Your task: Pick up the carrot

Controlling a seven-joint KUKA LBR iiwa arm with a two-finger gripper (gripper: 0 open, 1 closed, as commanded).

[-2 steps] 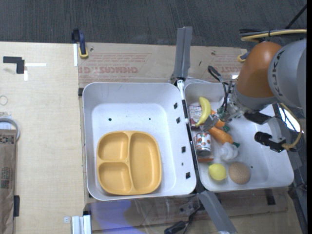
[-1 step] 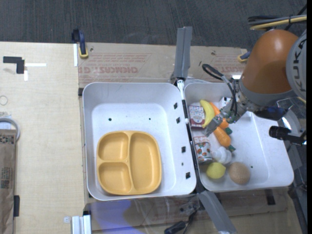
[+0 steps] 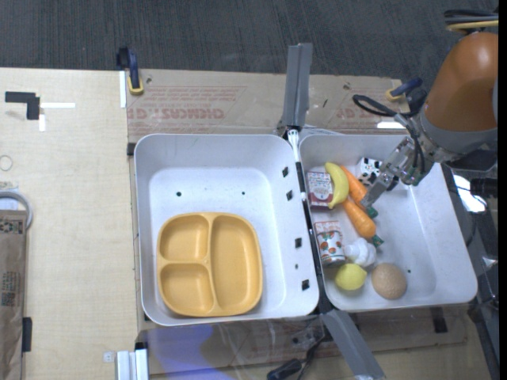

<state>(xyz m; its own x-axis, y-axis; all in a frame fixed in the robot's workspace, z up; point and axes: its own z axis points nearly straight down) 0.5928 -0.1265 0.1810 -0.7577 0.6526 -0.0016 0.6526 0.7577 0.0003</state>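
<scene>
The carrot [image 3: 360, 218] is orange with a green stub at its lower end. It lies at a slant in the middle of the right bin [image 3: 444, 236], just below a yellow banana [image 3: 338, 183]. A second short orange piece [image 3: 356, 185] lies beside the banana. My gripper [image 3: 378, 188] reaches down and left from the grey and orange arm [image 3: 467, 85]. Its tip hangs just above and to the right of the carrot's upper end, close to it. I see nothing held in it.
The right bin also holds two red-and-white packets [image 3: 319, 188] [image 3: 329, 242], a white bottle [image 3: 361, 252], a lemon [image 3: 350, 277], a brown egg-shaped thing [image 3: 388, 282] and a black-and-white item [image 3: 366, 167]. In the left bin [image 3: 198, 165] lies a yellow divided plate [image 3: 210, 264].
</scene>
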